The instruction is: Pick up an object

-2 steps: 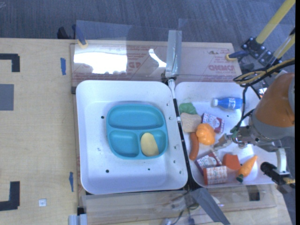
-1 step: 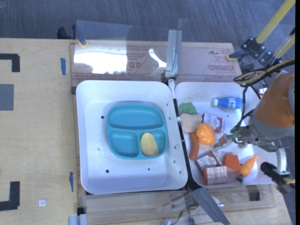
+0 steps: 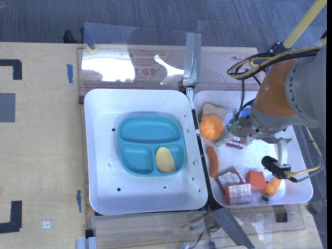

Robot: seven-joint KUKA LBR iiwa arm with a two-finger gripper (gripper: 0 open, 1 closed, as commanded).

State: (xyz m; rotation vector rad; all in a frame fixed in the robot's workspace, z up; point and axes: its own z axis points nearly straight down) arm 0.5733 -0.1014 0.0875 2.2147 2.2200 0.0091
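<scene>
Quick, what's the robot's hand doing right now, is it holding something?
Hand: over the right bin, beside the orange ball; whether it grips anything cannot be told.

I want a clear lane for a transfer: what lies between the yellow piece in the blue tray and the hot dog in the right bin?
In the camera view, the yellow piece and hot dog are separated by the blue tray rim, white bin floor and the two bins' adjoining walls.

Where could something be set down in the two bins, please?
Free: the left bin's white floor all around the blue tray, and the tray's top compartment. Crowded: the right bin, where orange, sausage, cartons and the gripper cluster.
</scene>
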